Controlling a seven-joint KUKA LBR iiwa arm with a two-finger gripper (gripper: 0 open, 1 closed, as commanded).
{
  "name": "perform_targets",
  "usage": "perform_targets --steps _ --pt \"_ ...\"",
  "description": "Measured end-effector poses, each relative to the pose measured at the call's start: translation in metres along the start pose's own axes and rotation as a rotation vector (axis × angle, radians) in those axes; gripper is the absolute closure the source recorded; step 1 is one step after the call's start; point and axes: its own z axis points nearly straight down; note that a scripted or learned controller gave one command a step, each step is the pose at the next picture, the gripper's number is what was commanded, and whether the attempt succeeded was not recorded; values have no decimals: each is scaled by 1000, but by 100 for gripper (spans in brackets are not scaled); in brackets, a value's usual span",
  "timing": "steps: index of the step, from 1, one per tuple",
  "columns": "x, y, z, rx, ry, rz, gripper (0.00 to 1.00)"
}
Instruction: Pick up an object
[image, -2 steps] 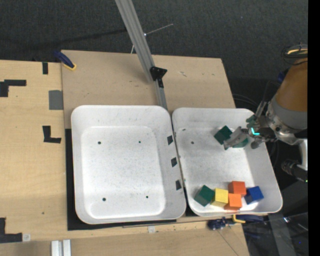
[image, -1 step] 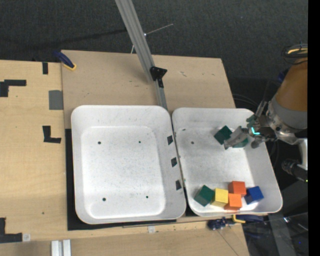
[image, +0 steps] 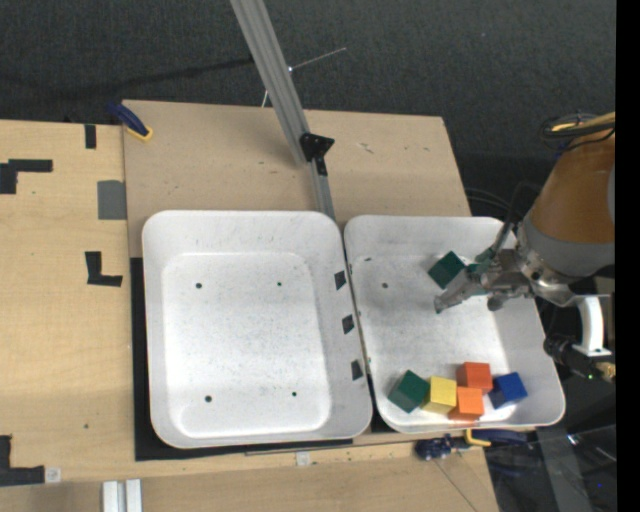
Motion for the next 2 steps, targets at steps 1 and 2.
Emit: perform_targets --steps 1,2 --pt "11 0 53 1 1 -1 0" --pt "10 4 116 2 1 0 0"
